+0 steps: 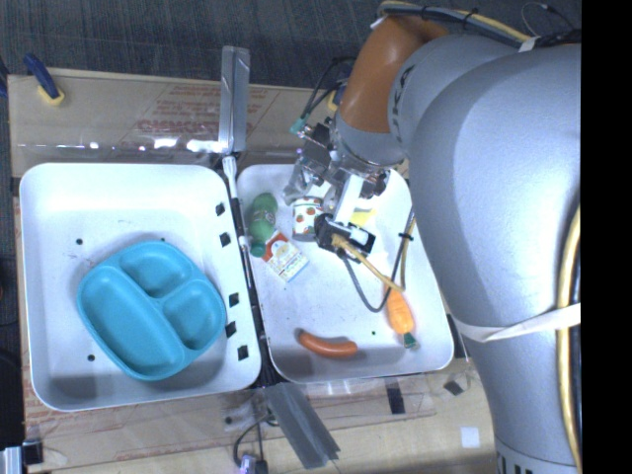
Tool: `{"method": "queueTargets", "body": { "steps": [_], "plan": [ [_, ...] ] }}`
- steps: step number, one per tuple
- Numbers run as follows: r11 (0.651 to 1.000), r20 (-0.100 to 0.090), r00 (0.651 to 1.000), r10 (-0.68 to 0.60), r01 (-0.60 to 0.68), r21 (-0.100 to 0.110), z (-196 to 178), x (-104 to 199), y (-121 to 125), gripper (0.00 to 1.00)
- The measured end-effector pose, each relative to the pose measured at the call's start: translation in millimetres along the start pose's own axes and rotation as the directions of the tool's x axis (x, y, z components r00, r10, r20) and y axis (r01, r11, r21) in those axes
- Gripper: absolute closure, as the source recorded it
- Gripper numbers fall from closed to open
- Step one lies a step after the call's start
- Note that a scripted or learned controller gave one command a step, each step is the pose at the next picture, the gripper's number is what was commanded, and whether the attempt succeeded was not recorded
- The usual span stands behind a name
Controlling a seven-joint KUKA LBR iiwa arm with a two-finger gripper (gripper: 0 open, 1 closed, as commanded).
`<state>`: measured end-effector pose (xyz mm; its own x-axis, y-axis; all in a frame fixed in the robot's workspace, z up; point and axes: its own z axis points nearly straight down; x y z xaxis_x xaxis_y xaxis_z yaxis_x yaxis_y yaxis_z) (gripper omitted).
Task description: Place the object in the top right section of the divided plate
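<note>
The grey arm point(494, 215) is reaching over the right bin point(434, 349), its gripper point(331, 200) hanging above a small white cup point(306, 220); whether it is gripping anything cannot be told. A sausage point(328, 345) and carrot point(400, 315) are lying nearby. The blue divided plate point(148, 309) is sitting in the left bin point(59, 196).

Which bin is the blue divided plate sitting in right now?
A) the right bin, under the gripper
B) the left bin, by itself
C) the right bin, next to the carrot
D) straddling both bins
B: the blue divided plate lies alone in the left bin, while the carrot, the sausage and the gripper are all over the right bin.
</note>
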<state>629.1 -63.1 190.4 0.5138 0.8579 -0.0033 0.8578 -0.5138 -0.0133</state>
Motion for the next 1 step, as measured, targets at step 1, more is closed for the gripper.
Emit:
{"method": "queueTargets", "body": {
  "steps": [1],
  "plan": [
    [1.000,0.000,1.000,0.000,0.000,0.000,-0.3,0.0,0.1,0.00]
  ]
}}
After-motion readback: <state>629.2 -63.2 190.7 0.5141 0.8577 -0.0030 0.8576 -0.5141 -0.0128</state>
